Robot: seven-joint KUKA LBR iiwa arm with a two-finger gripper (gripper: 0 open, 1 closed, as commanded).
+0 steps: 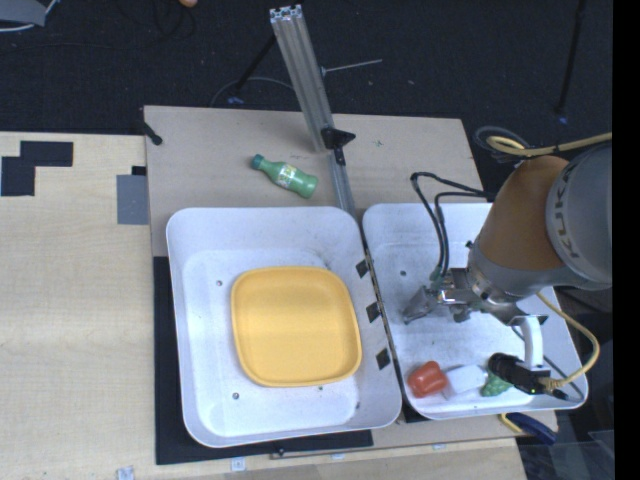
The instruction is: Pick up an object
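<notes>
Over the right bin [400, 230], seen from the fixed overhead cam, the pincer [418, 309] hung low above the bin floor, pointing toward the divider between the two bins. Whether it was released or clenched, can't tell; the tip was small and dark against the white. Nothing showed between its tips, so no hold on anything, as far as could be seen.

Closest candidate obj: a small red-orange piece [428, 378], lying on the bin floor near the pincer, toward the front edge of the bin, apart from it. Further along the same front edge, away from the divider, sat a small green piece [495, 385], partly crowded by a black-and-white fitting of the arm.

Across the divider from the pincer, in the left bin [190, 268], lay a yellow plate [296, 324], flat, well apart. Beyond both bins, on the desk [420, 148], a green bottle [285, 175] lay on its side, far off and outside the bins.

Handling, judged only: the red-orange piece looked like a light, stiff plastic toy w/ a rounded, smooth skin, prob slippery. Best hold would be across its widest middle, straight down. The plate looked too broad and flat to grip except at the rim.
</notes>
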